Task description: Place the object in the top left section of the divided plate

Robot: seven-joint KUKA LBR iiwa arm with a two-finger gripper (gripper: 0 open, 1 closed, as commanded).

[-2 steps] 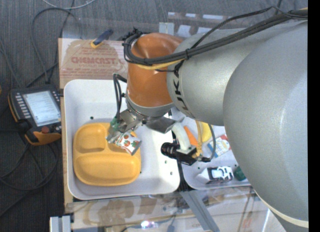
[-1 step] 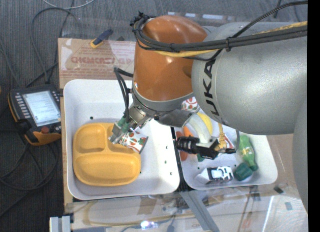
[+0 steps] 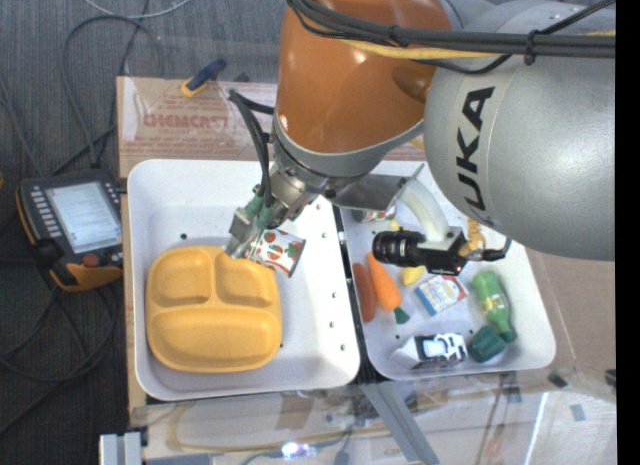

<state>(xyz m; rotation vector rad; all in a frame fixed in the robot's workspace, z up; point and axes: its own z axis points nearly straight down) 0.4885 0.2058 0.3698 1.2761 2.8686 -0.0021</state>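
Closest to us is the arm, big and round, with a shiny orange band and smooth grey metal. It comes in from the right and reaches down over the left bin.

Its hand is low in that bin, right at the top edge of the plate. I cannot tell if the hand is apart or together, or if it holds anything.

A small box is just beside the hand, on its right. It is flat and white, with red and green pictures on it. It sits at the top right corner of the plate and seems to touch the rim. Its long side runs from the upper left down to the lower right, a bit tilted.

The plate is yellow and smooth, with round corners. It has two small parts on top and one wide part below.

Both bins are white, shallow and smooth. The right bin has an orange carrot, long and pointy, a green bottle and a little black and white car.
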